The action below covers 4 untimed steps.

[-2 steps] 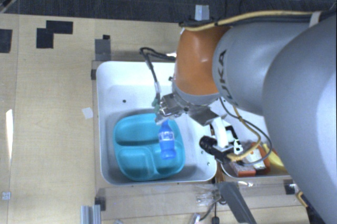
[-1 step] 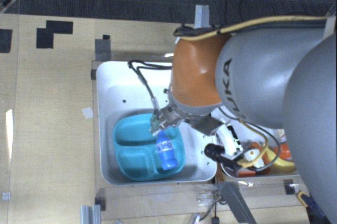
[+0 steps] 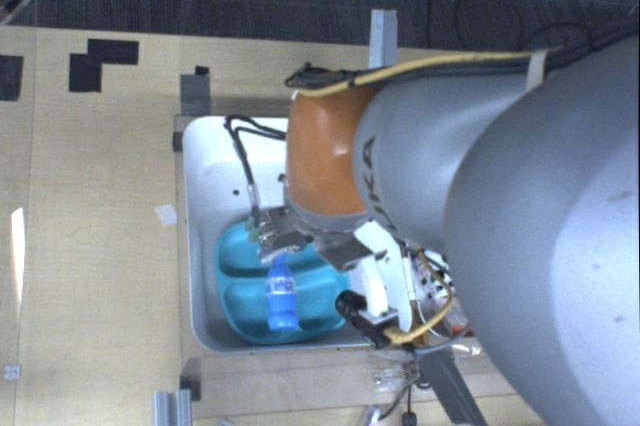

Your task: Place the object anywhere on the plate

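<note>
Dark lettering, seemingly "KU", is showing on the grey arm (image 3: 470, 214) beside its orange band (image 3: 322, 154), while the small blue bottle (image 3: 281, 292) is carrying a pale label too blurred to read. The bottle is lying on the turquoise divided plate (image 3: 240, 309) inside the white bin (image 3: 205, 174) on the wooden surface (image 3: 90, 244), directly under the end effector (image 3: 278, 239), whose grip I cannot tell. The arm is blocking most of the bin, and a black cable (image 3: 240, 154) is trailing down toward the wrist.

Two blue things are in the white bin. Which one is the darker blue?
The small bottle-shaped object. It is a deeper blue with a pale band, and it is seen over the much bigger, lighter turquoise plate.
</note>
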Each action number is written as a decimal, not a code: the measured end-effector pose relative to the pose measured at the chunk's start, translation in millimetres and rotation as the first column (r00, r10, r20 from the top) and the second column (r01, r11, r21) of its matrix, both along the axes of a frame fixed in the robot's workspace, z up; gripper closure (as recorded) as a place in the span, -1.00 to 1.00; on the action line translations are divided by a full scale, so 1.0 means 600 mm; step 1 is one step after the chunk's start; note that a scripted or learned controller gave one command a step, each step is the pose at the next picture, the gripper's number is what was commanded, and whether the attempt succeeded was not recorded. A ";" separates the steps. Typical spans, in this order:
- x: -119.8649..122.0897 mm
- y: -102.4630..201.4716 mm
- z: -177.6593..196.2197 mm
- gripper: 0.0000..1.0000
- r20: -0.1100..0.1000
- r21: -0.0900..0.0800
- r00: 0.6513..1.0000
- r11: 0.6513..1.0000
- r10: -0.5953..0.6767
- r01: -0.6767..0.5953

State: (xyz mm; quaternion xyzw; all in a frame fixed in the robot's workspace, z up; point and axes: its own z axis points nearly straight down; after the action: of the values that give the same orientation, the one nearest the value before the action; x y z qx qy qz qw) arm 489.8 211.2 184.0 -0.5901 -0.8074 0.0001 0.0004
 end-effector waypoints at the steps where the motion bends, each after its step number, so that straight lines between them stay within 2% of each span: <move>1: -0.004 0.001 0.057 1.00 0.005 0.002 1.000 1.000 -0.014 0.014; 2: 0.068 -0.038 0.321 1.00 0.007 0.002 0.999 0.999 -0.052 0.052; 3: 0.007 -0.026 0.144 1.00 0.002 0.000 1.000 1.000 -0.002 0.002; 4: -0.004 -0.117 0.062 1.00 0.003 0.001 0.986 0.986 -0.164 0.164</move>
State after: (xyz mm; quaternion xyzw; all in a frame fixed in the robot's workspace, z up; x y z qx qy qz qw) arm 487.6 141.0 221.3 -0.6546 -0.7560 -0.0012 -0.0008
